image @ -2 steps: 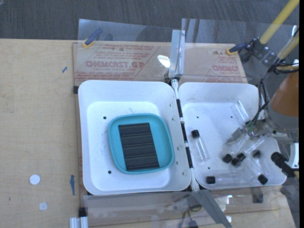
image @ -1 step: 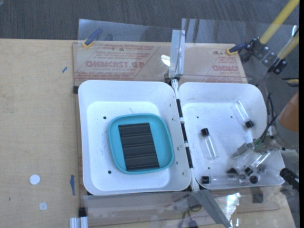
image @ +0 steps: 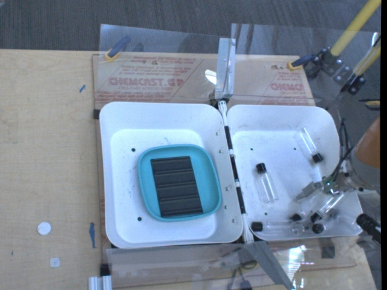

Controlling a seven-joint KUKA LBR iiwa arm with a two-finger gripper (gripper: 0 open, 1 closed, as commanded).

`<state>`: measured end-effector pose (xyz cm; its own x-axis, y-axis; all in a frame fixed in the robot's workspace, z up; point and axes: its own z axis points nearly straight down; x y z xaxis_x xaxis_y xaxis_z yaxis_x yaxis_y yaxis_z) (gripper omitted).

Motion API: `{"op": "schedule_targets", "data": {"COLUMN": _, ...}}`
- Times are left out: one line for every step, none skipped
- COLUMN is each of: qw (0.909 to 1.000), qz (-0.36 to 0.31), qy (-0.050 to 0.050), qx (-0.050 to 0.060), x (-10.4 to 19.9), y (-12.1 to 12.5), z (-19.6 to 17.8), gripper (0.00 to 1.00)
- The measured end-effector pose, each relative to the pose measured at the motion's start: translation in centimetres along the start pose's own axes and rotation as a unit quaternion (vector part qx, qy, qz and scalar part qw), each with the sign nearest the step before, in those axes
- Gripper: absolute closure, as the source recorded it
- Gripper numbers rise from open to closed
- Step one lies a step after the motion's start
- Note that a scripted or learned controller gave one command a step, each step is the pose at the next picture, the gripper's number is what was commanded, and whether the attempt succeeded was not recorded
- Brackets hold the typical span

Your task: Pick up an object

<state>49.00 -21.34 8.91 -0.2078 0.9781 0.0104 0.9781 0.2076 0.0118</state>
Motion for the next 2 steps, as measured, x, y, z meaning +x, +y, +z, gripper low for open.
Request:
{"op": "schedule_targets", "data": {"qw": 1.0, "qz": 0.0, "qy": 0.0, "qx": 0.0, "x": 0.0, "y": 0.0, "z": 0.0, "gripper": 0.0}}
{"op": "schedule_targets", "data": {"qw": 1.0, "qz": 0.0, "qy": 0.0, "qx": 0.0, "x": 0.0, "y": 0.0, "z": 0.0, "gripper": 0.0}}
